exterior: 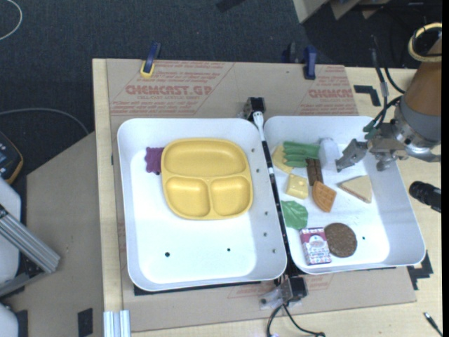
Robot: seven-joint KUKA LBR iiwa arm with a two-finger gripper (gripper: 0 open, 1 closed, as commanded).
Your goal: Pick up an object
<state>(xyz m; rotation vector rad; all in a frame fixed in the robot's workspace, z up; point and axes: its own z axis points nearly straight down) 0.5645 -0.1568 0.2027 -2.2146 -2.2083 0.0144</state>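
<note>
The arm (426, 97) comes in from the right edge of the frame, and its gripper (366, 153) hangs over the upper right part of the right bin (403, 213). The fingers look spread apart with nothing between them, one finger (349, 157) reaching down-left toward the middle of the bin.

Just below the gripper is a tan wedge (356, 187), sort of like a slice of toast. Further left there's a green leafy piece (300, 151), a brown stick (313, 170), a pale yellow block (297, 186) and an orange cracker-looking thing (323, 196). Down toward the bottom of that bin sit a round brown cookie (342, 239), a small red-and-white packet (316, 247) just beside it, and another green piece (295, 213).

The left bin (196, 258) holds a yellow divided tray (206, 177) in its upper half, with something purple (152, 159) peeking out at the tray's left edge. Both bins sit on a cardboard-covered counter (105, 188).
</note>
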